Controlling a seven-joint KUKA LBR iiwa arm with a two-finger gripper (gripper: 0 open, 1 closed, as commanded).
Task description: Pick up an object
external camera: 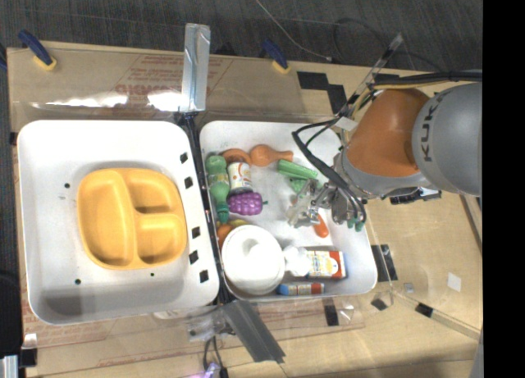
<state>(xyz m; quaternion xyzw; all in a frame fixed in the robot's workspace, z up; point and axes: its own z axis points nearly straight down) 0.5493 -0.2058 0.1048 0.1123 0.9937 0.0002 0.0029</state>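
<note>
The arm (447,134) is a rounded grey casing with dark lettering, a bulbous orange band (385,134) above the wrist, looping black cables alongside, and a small metallic gripper (316,208) at its tip.

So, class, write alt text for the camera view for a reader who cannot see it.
A grey robot arm reaches from the right, its gripper low over the right bin, crowded with toy food and a white bowl. The left bin holds a yellow divided tray.

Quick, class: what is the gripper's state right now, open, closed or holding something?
Gripper: cannot be told; it sits low in the right bin, among the toys.
</note>
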